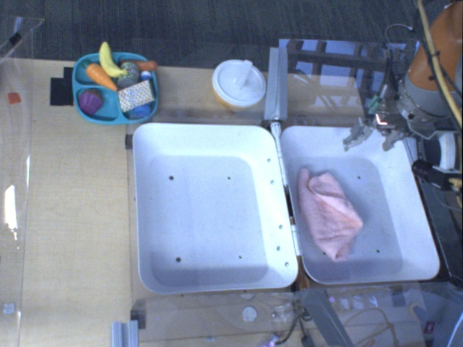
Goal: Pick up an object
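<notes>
A crumpled pink cloth [329,212] lies in the right bin [405,194], left of its middle. My gripper [374,136] hangs over the far right part of that bin, up and to the right of the cloth and apart from it. Its two grey fingers [354,135] are spread open with nothing between them. The grey arm with its orange band enters from the upper right.
The left bin [206,207] sits beside the right one. On the bench behind it stand a blue divided tray [114,87] of toy food and a white lidded cup [239,84]. A metal frame runs behind the right bin.
</notes>
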Controlling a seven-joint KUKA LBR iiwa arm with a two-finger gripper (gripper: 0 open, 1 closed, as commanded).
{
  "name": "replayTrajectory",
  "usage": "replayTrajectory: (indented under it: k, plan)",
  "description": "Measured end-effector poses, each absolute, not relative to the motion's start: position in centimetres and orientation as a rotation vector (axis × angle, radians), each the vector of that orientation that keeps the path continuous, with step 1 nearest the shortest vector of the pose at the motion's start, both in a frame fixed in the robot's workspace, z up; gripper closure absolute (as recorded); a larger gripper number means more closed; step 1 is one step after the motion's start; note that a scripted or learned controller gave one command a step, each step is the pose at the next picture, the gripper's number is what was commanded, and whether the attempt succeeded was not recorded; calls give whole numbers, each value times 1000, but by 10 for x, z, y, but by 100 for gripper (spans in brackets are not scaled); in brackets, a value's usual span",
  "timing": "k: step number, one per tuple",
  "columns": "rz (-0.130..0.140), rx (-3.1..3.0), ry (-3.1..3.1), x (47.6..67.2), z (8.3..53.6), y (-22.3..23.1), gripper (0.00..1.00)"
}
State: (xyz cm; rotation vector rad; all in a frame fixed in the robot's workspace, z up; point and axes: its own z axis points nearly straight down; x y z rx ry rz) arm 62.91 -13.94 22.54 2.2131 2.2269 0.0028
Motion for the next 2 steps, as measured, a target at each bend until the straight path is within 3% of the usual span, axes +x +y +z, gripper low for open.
replayTrajectory:
  k: [1, 2]
  plan:
    - [1, 2085, 2349, 587, 110, -94, 0]
    - [13, 2104, 2321, 605, 90, -99, 0]
